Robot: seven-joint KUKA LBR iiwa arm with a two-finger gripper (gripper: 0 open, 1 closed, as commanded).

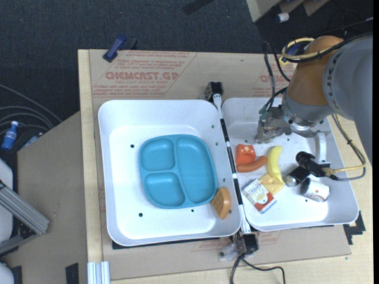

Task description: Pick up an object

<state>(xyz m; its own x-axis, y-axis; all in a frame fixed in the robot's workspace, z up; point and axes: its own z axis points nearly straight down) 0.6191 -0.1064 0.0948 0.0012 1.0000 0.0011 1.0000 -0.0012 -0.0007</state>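
Jaws sit low in the right bin [340, 209], rear-left part, over bare white floor; we can't tell whether they're spread or pressed together. Just in front of them we see an orange-red piece [245, 156] and a banana [274, 162], both apart from the jaws. Nearer the front lies a small red-and-white packet [259, 194]. The arm [352, 78] comes in from the right, orange band [311, 76] up top, wrist bent down & left. Left bin [112, 158] has a blue divided plate [176, 170] w/ a brown chunk [222, 202] beside it.
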